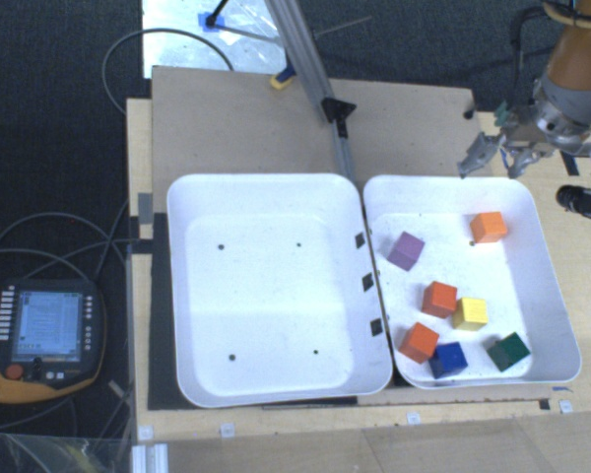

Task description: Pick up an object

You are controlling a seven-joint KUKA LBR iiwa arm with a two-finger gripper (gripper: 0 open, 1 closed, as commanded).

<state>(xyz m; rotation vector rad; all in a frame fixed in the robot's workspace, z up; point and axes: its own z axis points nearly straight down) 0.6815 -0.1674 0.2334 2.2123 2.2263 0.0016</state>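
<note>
My gripper (495, 158) hangs open above the far rim of the right bin (552, 294), its two fingers spread with nothing between them. Inside that bin lie several cubes. An orange cube (489, 227) sits nearest the gripper, just below it. A purple cube (406, 250) rests at the left side. Toward the near end are a red-orange cube (439, 299), a yellow cube (471, 312), another orange cube (420, 342), a blue cube (448, 359) and a green cube (509, 351).
The left bin (266, 284) adjoins the right one. A slanted metal pole (305, 47) crosses the back of the bench. A control pendant (41, 338) lies on the floor at left, with cables around it.
</note>
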